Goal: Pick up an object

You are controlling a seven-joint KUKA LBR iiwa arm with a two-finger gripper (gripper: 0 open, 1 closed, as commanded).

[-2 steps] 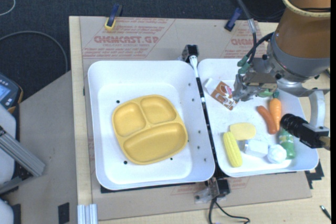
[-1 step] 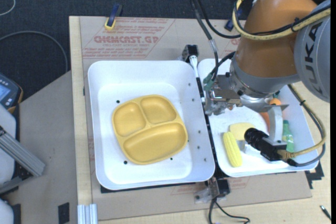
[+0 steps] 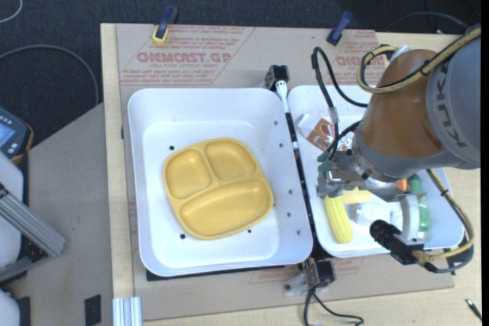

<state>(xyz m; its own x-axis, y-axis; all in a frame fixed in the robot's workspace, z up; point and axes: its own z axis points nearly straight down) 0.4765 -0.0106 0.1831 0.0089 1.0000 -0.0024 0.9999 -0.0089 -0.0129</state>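
The arm point(image 3: 416, 107) hides much of the right bin point(image 3: 451, 229) (its far contents unclear)

The grey arm point(image 3: 451, 107) with its orange band point(image 3: 397, 114) reached in from the right, wrist bent down, the tool point(image 3: 341, 178) pointing downward.

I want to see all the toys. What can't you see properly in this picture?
- Tool: the arm's orange band covers it, so how it stands is hidden.
- Right bin: the arm hides much of its floor.
- Green thing: mostly hidden by the arm.
- Brown packet: too small to name.
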